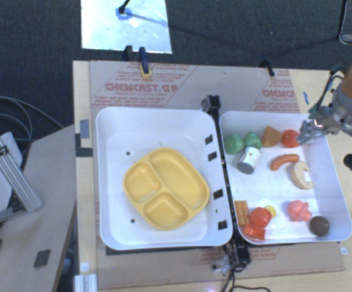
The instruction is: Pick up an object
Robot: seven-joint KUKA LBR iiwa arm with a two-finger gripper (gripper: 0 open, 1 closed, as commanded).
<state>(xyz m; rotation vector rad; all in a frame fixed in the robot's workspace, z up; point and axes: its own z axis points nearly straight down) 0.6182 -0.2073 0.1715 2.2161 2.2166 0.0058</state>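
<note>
My jaws (310, 130) hover over the right bin's (334, 181) far right corner, just beside the red tomato (289, 138); whether they're parted or pinched, I can't tell. The orange sausage (284, 161) lies nearer mid-bin. The yellow tray (165, 187) fills the left bin (112, 163).

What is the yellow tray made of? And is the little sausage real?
The yellow tray looks like moulded plastic: one even colour, smooth with a soft shine, rounded walls between its three compartments. The sausage is probably a plastic toy: its orange-red colour is flat and bright, its surface smooth. From this far up, I can't be fully sure of either.
</note>
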